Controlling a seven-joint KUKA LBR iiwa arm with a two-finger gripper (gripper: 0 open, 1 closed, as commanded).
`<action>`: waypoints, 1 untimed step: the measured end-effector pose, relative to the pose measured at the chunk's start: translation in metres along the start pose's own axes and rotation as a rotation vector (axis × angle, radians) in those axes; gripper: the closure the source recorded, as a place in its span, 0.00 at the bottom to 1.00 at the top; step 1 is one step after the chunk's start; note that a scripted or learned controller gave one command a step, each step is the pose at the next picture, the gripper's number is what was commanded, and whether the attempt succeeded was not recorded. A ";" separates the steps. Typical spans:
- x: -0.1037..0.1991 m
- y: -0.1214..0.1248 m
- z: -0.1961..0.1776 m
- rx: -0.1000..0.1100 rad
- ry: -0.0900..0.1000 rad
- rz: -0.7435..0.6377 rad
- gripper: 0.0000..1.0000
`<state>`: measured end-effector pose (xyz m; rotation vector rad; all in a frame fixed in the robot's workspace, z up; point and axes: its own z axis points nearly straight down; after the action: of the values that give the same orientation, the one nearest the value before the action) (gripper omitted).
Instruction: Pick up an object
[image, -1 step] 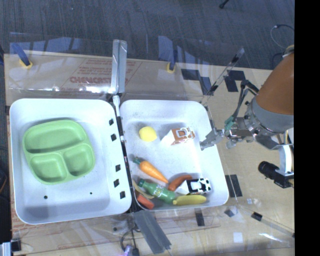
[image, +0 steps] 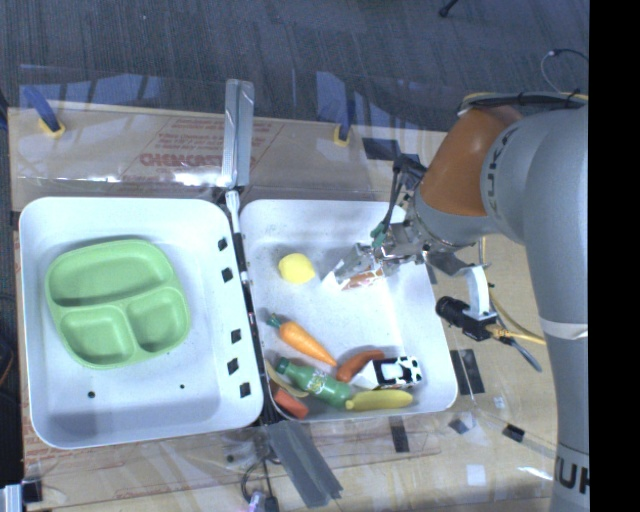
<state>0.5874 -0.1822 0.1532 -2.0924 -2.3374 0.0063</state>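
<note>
My gripper (image: 358, 270) hangs low over the upper middle of the right bin (image: 420, 300), reaching in from the right. A small orange and white piece (image: 365, 282) lies right under its tip; whether it is gripped is unclear. A yellow lemon (image: 296, 267) lies just left of the gripper. Toward the bin's front lie an orange carrot (image: 304, 342), a green bottle (image: 316, 381), a brown sausage (image: 358, 361), a black and white cow toy (image: 398, 372), a yellow banana (image: 380, 400) and a red item (image: 290, 403).
The left bin (image: 60, 400) holds a green divided plate (image: 116, 300). A clipped divider (image: 236, 290) separates the two bins. The arm's grey body and orange band (image: 462, 165) stand over the right bin's far right corner. Cables lie on the bench at right.
</note>
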 end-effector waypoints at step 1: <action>-0.024 0.068 -0.028 -0.006 -0.001 0.073 0.00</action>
<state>0.6574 -0.1982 0.1806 -2.1796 -2.2636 0.0003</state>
